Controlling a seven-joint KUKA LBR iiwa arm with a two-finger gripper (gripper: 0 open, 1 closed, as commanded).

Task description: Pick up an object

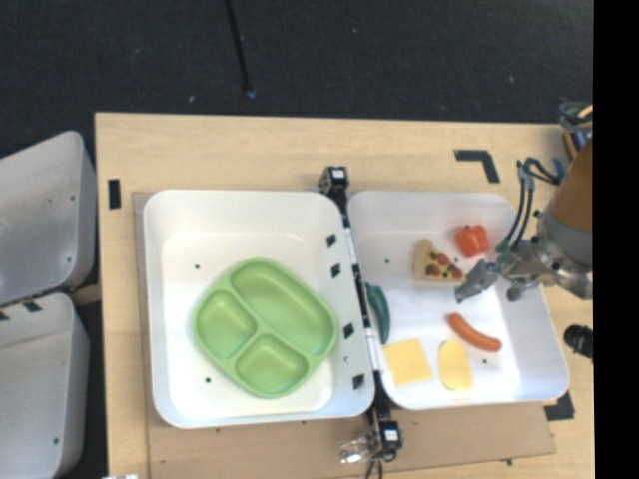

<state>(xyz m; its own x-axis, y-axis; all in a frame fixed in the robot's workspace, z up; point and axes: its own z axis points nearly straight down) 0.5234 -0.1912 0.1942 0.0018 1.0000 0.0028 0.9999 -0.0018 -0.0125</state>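
The right bin (519,377) holds several toy foods: a pizza slice (435,262), a red pepper (472,239), an orange-red sausage (474,332), a yellow cheese square (407,361) and a yellow oval piece (455,365). A dark green piece (377,308) lies against that bin's left wall. My gripper (496,285) hangs over the right part of this bin, just right of the pizza slice, below the pepper and above the sausage. Its fingers are spread open with nothing between them.
A light green divided plate (265,325) lies in the left bin (170,228). The ridge between the two bins (354,287) runs down the middle. Grey seats (40,228) stand off the bench's left side.
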